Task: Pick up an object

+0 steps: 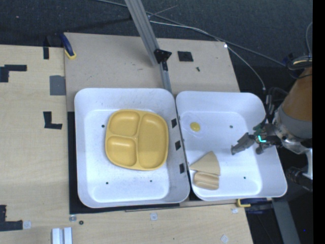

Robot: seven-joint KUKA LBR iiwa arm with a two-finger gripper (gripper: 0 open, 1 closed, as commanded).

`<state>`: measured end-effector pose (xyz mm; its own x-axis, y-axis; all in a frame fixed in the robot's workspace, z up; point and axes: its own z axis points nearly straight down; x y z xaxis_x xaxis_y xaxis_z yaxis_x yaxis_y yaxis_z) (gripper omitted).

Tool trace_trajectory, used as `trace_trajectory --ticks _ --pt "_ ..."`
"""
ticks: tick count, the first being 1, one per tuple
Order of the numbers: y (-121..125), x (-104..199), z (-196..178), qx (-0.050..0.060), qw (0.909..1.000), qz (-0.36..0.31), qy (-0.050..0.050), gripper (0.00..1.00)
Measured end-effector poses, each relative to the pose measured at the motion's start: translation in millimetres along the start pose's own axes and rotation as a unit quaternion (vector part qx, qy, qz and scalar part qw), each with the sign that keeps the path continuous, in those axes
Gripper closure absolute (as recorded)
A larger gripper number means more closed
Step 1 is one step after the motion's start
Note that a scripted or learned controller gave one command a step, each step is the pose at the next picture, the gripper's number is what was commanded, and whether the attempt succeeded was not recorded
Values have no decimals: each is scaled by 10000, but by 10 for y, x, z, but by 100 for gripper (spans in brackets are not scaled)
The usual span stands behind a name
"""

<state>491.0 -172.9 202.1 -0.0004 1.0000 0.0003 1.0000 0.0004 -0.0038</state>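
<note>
In the right bin (pixel 223 101), near its front left corner, lies a tan wedge-shaped piece (pixel 207 162). A tan rounded block (pixel 205 181) touches the wedge's front side. Farther back sits a small yellow disc (pixel 195 127). A yellow three-compartment plate (pixel 137 139) rests in the middle of the left bin (pixel 91 151). My gripper (pixel 248 144) hangs over the right side of the right bin, to the right of the wedge and apart from it. Nothing is seen in its grasp.
A grey metal strut (pixel 144 27) slants down from the top to the bins' shared back edge. Black clips (pixel 179 145) line the wall between the bins. Cables (pixel 244 60) run across the dark floor behind the bench.
</note>
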Motion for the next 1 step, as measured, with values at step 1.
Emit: trace_trajectory --ticks 1 --pt "4 0 -4 -6 10000 -1 -2 0"
